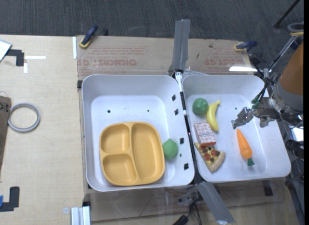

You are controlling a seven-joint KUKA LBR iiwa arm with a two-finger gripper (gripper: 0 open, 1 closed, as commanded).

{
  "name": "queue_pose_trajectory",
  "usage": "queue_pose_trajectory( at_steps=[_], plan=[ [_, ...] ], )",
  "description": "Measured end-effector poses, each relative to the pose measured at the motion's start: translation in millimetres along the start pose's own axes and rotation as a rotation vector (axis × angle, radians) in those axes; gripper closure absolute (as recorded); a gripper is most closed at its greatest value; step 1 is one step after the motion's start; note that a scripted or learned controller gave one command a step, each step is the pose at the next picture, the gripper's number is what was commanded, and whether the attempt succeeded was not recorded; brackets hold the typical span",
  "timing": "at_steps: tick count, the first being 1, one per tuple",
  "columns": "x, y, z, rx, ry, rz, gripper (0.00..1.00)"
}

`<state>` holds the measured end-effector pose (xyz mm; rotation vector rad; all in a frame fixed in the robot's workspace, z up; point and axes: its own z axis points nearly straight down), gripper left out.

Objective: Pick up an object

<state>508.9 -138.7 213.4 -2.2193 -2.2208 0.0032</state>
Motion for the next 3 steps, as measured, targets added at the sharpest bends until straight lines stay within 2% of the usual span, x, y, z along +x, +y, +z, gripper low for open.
queue_pose_trajectory(
  at_steps=[1,2,3],
  plan=[
    [-25.0,-15.6,122.5,-0.001,0.000,0.165,0.00],
    [-25.3,-15.8,114.0,0.001,0.001,0.167,1.00],
    [24.2,11.1,3.6,-0.001,-0.001,0.324,1.00]
  ],
)
